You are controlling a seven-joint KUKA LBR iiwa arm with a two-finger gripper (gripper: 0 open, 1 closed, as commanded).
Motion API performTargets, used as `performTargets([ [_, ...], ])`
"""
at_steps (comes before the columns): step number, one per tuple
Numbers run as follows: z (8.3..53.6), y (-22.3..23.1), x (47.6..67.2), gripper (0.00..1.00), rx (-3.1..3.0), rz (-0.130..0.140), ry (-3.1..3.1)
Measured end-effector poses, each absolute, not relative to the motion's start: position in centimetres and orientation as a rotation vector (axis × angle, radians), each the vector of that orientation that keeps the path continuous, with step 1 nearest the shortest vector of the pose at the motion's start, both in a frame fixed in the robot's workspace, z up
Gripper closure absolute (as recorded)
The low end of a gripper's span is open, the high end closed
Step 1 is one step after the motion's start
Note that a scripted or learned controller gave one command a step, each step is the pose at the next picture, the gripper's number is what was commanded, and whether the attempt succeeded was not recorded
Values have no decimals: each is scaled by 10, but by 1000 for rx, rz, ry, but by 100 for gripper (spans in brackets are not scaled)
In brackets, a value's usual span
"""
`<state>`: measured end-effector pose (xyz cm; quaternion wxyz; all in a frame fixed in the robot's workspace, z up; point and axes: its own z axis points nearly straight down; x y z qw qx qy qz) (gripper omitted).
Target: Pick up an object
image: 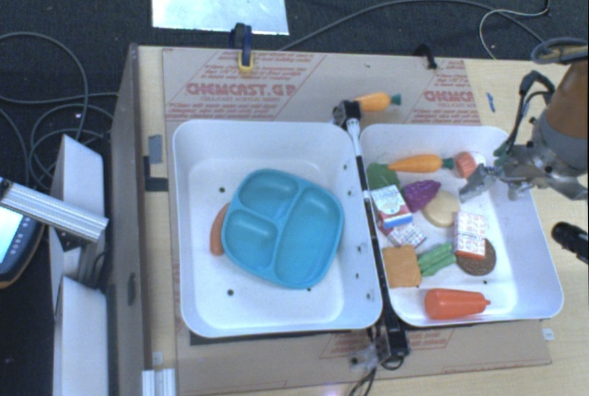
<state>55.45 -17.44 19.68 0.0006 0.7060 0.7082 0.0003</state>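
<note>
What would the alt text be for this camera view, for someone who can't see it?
A grey robot arm reaches from the right over the right white bin, which holds toy food: carrots, a purple piece, small cartons, a cracker. The left white bin holds a blue divided plate. One toy carrot lies on the cardboard behind the bins.

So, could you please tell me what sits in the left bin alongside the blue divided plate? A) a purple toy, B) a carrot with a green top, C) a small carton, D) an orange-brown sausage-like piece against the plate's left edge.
D: the left bin holds the blue divided plate with an orange-brown sausage-like piece against its left edge; the other toys lie in the right bin.
</note>
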Motion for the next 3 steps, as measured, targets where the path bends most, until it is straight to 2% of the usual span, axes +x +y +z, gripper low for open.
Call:
performTargets([
  [1,101,-136,530,0,2208,12,2210],
  [2,96,-122,503,0,2192,30,2189],
  [3,94,-91,591,0,2207,17,2213],
])
